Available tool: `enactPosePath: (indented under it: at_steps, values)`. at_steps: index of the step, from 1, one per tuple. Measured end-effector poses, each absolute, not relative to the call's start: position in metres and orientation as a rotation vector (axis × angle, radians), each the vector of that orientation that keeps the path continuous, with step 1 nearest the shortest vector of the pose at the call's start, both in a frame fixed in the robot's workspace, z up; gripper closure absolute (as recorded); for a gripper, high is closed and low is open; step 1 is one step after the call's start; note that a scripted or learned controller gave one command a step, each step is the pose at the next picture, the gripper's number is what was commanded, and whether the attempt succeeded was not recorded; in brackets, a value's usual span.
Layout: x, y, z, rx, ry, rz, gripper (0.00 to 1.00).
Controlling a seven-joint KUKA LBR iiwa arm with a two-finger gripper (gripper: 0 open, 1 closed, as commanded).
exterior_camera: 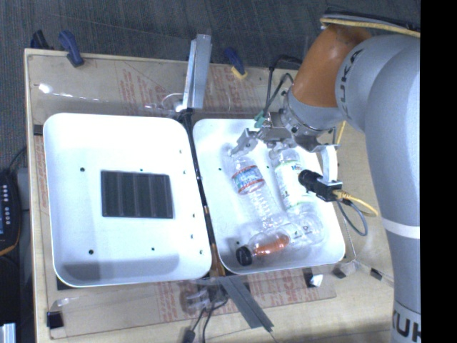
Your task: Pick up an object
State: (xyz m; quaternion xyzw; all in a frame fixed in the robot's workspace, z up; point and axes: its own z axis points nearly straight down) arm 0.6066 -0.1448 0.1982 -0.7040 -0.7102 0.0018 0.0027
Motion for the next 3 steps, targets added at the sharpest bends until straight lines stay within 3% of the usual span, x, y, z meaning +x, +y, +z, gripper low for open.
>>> enactPosePath:
  at_steps: [1,2,3]
  values:
    - [0.601,-0.170,0.090,-2.240,-2.197,0.007,0.00]
    - [0.565,-0.164,0.091,-2.239,-2.198,0.005,0.00]
    - [0.565,-0.164,0.101,-2.234,-2.202,0.007,1.00]
